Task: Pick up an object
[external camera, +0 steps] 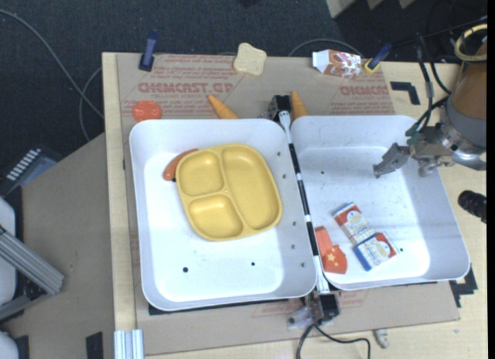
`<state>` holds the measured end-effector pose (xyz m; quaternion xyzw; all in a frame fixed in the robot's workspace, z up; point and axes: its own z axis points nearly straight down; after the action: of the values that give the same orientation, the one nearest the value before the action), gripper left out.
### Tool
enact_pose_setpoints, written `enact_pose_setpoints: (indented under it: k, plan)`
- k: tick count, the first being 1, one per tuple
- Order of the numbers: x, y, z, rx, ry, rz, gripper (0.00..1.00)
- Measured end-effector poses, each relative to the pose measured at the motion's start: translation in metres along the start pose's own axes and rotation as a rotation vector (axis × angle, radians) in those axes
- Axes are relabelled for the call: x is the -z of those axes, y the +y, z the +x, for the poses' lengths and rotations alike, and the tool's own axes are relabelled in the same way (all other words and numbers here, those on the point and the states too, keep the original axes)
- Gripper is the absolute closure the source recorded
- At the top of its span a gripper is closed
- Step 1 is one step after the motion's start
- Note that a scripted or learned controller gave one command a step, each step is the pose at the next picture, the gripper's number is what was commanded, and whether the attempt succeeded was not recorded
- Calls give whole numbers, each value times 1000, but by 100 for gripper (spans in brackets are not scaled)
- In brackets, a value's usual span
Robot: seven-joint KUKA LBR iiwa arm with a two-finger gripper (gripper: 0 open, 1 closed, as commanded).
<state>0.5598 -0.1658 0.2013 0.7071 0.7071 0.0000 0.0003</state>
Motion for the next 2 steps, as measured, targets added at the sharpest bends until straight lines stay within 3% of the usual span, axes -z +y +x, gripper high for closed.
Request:
enact_pose_setpoints:
  k: [1,2]
  plan:
    - [-117,-25,64,1,1,0,0]
    - [-107,-25,64,0,0,-2,100]
